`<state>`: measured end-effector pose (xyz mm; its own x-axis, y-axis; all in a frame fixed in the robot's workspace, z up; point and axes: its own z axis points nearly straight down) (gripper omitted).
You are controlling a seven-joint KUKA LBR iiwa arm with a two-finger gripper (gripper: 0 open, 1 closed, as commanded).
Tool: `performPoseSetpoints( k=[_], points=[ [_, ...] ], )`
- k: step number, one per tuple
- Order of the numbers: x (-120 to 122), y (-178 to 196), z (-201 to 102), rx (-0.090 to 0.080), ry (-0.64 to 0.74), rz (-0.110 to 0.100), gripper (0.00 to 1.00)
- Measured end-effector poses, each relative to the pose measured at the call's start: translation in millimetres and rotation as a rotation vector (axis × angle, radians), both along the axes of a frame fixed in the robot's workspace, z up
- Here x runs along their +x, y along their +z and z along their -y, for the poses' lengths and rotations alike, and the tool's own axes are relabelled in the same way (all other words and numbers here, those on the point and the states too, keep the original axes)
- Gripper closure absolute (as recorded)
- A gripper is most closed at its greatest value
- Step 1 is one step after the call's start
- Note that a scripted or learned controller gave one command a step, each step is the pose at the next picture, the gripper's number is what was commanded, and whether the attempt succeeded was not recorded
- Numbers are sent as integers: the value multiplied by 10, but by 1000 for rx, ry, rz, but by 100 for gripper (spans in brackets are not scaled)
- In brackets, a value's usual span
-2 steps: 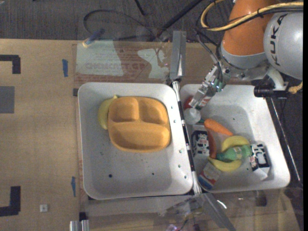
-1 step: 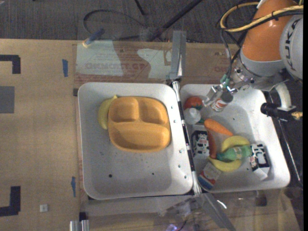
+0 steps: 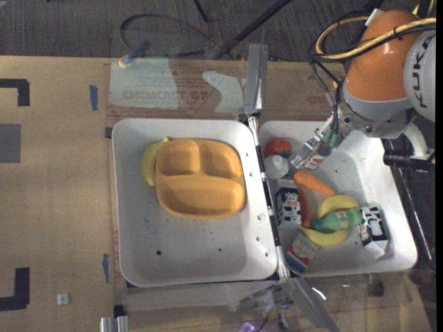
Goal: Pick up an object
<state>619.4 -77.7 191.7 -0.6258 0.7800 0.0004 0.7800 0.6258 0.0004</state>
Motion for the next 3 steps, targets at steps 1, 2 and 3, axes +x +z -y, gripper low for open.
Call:
performPoseSetpoints(
  k=[1, 2, 3],
  points=[
    [435, 423, -132, -2, 99, 8, 100],
    [-144, 429, -391, 0, 238, 2, 100],
    [-164, 854, -224, -2, 85, 8, 100]
  ],
)
